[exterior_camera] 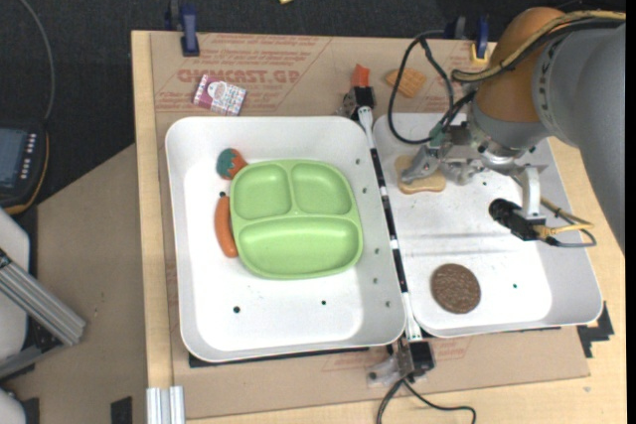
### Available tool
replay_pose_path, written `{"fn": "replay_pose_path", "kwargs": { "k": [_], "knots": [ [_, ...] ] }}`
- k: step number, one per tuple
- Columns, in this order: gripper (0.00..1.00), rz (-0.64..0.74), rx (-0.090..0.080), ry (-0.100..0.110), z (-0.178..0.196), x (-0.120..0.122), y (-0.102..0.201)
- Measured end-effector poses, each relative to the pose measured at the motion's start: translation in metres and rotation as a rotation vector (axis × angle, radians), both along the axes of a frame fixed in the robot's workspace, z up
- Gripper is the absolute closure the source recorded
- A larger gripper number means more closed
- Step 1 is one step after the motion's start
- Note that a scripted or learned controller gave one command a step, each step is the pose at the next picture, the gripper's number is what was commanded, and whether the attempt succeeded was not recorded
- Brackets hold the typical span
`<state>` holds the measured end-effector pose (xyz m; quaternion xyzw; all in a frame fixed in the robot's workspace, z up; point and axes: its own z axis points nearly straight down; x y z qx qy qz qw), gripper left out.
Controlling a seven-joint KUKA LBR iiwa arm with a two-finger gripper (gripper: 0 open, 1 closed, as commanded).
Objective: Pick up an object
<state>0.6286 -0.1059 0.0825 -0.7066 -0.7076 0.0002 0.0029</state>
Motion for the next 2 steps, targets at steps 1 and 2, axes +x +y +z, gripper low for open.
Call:
{"fn": "replay_pose_path", "kwargs": {
  "k": [1, 2],
  "knots": [
    [0.00, 0.001, -0.004, -0.009, 0.0042, 0.0371, 0.0090],
    [0.00, -0.002, -0.004, -0.008, 0.0044, 0.0319, 0.0031]
  ]
}}
